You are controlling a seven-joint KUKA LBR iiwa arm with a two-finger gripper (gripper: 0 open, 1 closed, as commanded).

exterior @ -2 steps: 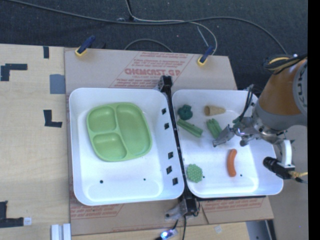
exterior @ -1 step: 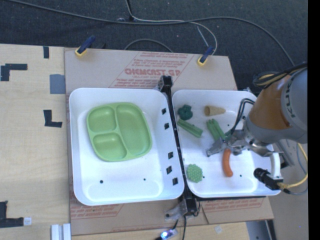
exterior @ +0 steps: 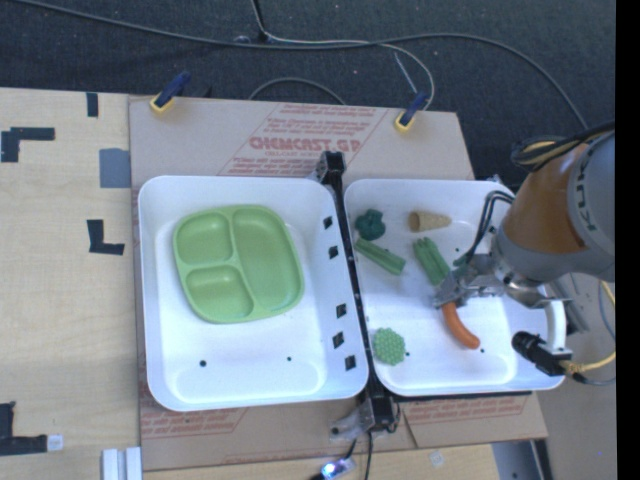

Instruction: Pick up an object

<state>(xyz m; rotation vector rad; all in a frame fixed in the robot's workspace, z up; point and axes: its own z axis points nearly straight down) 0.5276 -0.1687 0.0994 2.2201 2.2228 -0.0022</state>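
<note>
- Two shallow white bins sit side by side on a brown cardboard sheet (exterior: 300,138) printed in red and pinned by two yellow-and-blue clamps, atop a pale wooden desk (exterior: 60,298) marked with dark tape.
- The left bin (exterior: 160,368) carries a glossy lime-green plate (exterior: 238,263), rounded and split into three compartments.
- The right bin (exterior: 440,368) holds small toy foods: a smooth orange carrot (exterior: 461,327), a knobbly green ball (exterior: 389,346), a ridged green stick (exterior: 380,257), a second green stick (exterior: 432,260), a dark green sprig (exterior: 370,224) and a tan cone (exterior: 429,221).
- The grey arm with its orange band reaches in from the right; its gripper (exterior: 452,294) hangs just above the carrot's upper end, and whether it is clenched or released cannot be told.
- The carrot lies flat, its long axis running from upper left to lower right.
- Black cables trail over dark carpet (exterior: 120,28) behind the desk.
</note>
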